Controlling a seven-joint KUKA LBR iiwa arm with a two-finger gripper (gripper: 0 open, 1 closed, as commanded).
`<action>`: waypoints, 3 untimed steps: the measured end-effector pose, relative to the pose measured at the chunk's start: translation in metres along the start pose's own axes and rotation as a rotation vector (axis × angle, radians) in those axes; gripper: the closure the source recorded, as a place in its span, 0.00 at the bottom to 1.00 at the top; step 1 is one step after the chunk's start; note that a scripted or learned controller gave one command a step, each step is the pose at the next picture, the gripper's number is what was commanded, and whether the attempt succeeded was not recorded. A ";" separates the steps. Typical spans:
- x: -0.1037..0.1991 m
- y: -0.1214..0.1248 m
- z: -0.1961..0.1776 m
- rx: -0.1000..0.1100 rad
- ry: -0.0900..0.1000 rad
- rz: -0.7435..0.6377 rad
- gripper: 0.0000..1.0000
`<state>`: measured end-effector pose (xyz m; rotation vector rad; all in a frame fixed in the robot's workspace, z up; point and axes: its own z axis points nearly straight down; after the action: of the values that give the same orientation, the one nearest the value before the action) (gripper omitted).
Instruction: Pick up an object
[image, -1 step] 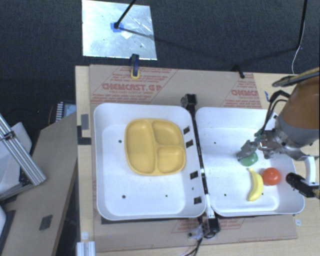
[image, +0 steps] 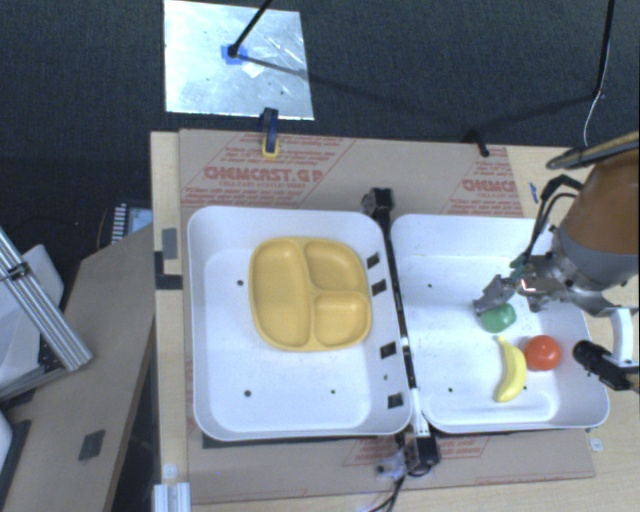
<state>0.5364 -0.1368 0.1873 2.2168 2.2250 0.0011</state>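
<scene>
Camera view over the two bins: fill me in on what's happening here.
A grey KUKA arm with an orange band reaches in from the right, its claw low over the right white bin, right at a small green round object. A yellow banana and a red-orange round fruit lie nearby. The left white bin holds a yellow three-compartment plate. Nothing is visibly lifted yet.

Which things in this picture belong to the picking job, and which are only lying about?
Belonging to the job:
- two-finger gripper, low over the right white bin
- small round green object, just under the gripper
- curved yellow banana
- small round red-orange object

Just lying about:
- yellow three-compartment plate in the left white bin
- shiny metal sheet on the floor
</scene>
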 end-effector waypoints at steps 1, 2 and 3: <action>0.007 0.008 0.054 0.004 0.001 0.000 0.00; 0.005 0.013 0.075 -0.016 -0.005 0.002 0.00; 0.006 0.010 0.070 -0.004 -0.001 0.004 1.00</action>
<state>0.5461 -0.1307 0.1171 2.2185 2.2188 0.0041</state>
